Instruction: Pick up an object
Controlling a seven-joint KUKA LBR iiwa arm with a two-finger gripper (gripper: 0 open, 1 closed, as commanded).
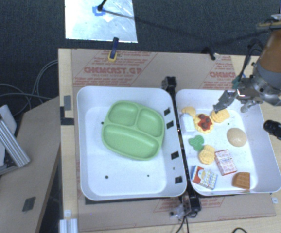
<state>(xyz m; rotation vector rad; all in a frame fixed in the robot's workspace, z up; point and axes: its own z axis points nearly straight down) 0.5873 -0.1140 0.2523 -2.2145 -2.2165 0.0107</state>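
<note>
Several toy foods lie in the right bin (269,166). They include a yellow waffle-like piece (220,115), a red and white piece (203,123), a beige bun (237,137), a green piece (196,141) and a yellow pineapple-like piece (206,155). My gripper (233,106) hangs over the bin's far side, just above and right of the waffle-like piece. It is open, its fingers spread with nothing between them. One finger (223,102) slants down towards the waffle piece.
A green divided plate (133,130) lies in the left bin (89,178). A small pink carton (225,161), a colourful box (205,177) and a brown biscuit (241,180) sit at the right bin's near side. A black divider (179,144) runs between the bins.
</note>
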